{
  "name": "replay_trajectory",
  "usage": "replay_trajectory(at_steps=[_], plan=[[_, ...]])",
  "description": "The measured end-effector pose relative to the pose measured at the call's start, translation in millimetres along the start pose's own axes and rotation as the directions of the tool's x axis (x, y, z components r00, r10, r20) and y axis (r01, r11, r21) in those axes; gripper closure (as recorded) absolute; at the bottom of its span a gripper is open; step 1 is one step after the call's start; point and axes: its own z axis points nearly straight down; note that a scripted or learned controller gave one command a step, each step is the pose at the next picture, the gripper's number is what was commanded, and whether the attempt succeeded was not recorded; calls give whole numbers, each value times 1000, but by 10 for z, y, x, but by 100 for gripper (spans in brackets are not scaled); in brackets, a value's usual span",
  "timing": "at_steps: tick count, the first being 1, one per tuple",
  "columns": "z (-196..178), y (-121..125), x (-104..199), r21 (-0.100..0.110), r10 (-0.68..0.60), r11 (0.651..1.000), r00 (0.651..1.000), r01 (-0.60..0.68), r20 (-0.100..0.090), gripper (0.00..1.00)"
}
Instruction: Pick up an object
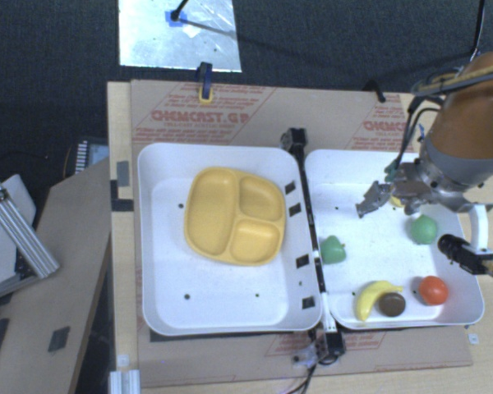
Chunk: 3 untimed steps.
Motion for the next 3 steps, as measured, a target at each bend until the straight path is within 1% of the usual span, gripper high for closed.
replay_trajectory(at_steps=[1, 2, 3], plan=[[-48, 22, 1, -10, -2, 1000, 1000, 2, 1, 0], [382, 71, 19, -6, 0, 1000, 1000, 0, 0, 0], [940, 97, -75, -5, 1, 1000, 1000, -1, 0, 0]])
